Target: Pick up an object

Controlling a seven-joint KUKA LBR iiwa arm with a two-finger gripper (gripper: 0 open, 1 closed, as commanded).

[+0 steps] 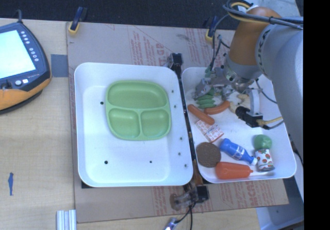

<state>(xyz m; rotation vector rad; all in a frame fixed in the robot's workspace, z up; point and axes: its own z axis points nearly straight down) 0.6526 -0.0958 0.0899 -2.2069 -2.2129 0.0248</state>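
The gripper [214, 85] sits low in the upper part of the right bin [286, 168], right over a green pod [206, 101] and just beside an orange sausage [219, 107]. Whether its fingers stand apart or together cannot be told; the metal there is a blur, and nothing is seen clamped between them.

A second sausage [200, 114] lies to the lower left, with a packet [212, 132] below it. Further down the frame lie a brown disc [208, 154], a blue bottle [236, 150], a carrot [233, 170], a green ball [262, 141] and a spotted cup [264, 160].

The left bin [92, 172] holds a green tray [138, 110]. A pendant [20, 66] is cut off at the upper left edge.

The arm [250, 38] comes in from the upper right, wrist angled down and left, covering the bin's far corner.
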